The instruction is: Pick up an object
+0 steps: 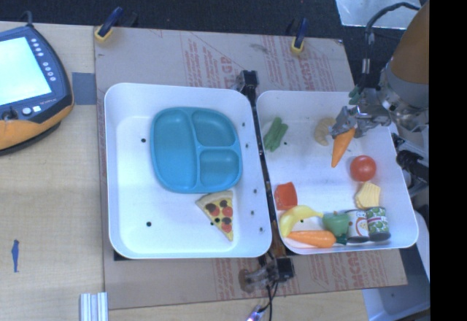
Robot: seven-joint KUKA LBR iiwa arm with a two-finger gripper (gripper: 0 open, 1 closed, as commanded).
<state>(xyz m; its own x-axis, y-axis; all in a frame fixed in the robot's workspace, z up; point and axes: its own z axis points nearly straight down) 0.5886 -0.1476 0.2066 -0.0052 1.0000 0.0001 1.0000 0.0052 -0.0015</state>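
My gripper (349,127) hangs over the back right part of the right bin (306,104). An orange carrot (339,151) has its thick end between the fingers and its tip points down toward the front of the bin. The gripper is shut on it. Just to the left of the fingers lies a small tan piece (322,132), partly hidden by the gripper. A red tomato (363,167) sits just to the right of the carrot's tip.
The right bin also holds a green pod (275,133), a red block (286,195), a banana (295,218), a second carrot (310,238), a green pepper (336,224), a can (369,225) and cheese (368,195). The left bin (124,195) holds a blue divided plate (195,149) and a pizza slice (219,211).
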